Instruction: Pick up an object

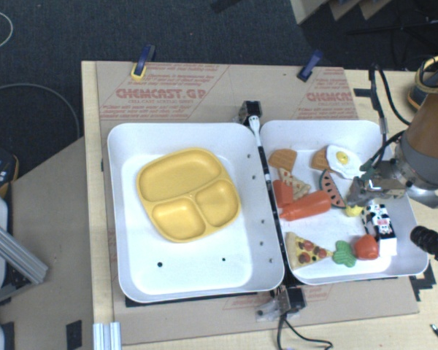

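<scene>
- Now, in the camera view, we take the right bin (pixel 317 131) as our landmark; the left bin (pixel 124 217) lies just beside it and bears a yellow divided plate (pixel 186 194).
- We see the gripper (pixel 365 192) low over the right bin's right half, with the grey arm (pixel 423 152) reaching in past that bin's right rim.
- We cannot tell how the claw stands, since its tips blur among the toys.
- Inside the right bin lie a fried egg (pixel 343 159) near its far wall, a red sausage (pixel 303 205) near its middle, and a watermelon slice (pixel 333 184) between them.
- Near the right bin's front wall we see a pizza slice (pixel 305 249), a green toy (pixel 343 254) and a tomato (pixel 366 247).
- A black-and-white cow toy (pixel 378 219) stands just below the gripper.
</scene>
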Controlling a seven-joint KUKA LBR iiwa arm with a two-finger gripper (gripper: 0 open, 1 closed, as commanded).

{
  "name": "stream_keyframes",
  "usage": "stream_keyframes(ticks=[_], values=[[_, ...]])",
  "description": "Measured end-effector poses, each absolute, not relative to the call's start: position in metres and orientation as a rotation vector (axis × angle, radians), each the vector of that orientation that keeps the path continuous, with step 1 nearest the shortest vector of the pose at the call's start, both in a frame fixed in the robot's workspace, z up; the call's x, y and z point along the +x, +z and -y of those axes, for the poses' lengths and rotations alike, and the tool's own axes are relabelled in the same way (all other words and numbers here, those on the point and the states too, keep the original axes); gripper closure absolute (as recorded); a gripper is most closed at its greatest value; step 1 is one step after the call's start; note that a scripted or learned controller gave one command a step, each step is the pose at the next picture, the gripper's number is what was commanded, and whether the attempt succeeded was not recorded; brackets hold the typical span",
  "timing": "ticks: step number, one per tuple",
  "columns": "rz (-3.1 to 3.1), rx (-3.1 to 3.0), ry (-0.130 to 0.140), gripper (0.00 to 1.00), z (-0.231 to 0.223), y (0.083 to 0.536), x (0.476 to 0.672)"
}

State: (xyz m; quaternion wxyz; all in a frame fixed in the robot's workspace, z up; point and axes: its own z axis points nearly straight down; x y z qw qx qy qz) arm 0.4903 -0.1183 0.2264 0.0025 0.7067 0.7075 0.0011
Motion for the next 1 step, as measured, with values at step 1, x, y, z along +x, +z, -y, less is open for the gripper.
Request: stream_keyframes(ticks=[1], values=[[-2.224, 2.213, 0.004, 1.0, 0.0927, 0.2338, 0.5296]])
